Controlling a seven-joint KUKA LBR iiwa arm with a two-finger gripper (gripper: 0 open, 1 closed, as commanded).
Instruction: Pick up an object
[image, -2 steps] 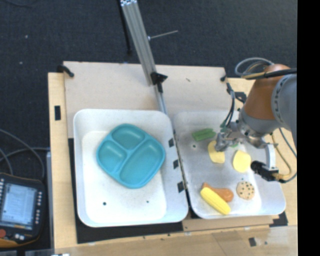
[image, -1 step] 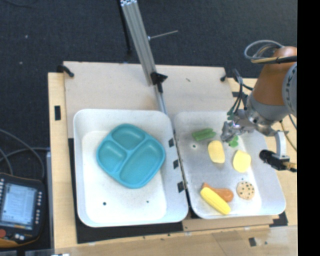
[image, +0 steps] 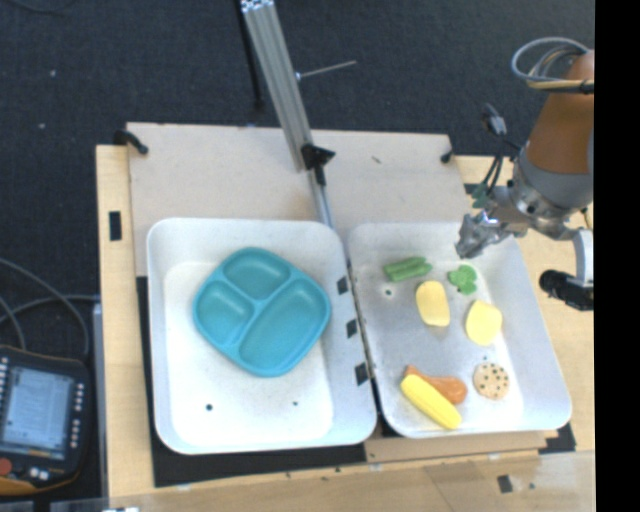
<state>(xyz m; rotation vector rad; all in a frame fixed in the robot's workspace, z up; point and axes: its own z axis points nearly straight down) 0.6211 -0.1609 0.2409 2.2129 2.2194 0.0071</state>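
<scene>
My gripper (image: 472, 243) hangs over the back of the right bin (image: 535, 330), just above and beside a small green broccoli-like piece (image: 462, 277). A green bean pod (image: 406, 268) lies to its left. Further forward in the same bin lie a pale yellow piece (image: 432, 303), a yellow lemon-like piece (image: 483, 322), a round cookie (image: 490, 380), an orange carrot (image: 443, 385) and a yellow banana (image: 431, 402). I see nothing between the fingers.
The left bin (image: 180, 400) holds a blue divided plate (image: 262, 310). A slanted metal post (image: 285, 90) rises behind the bins, ending at a black clamp (image: 316, 157) near the divide.
</scene>
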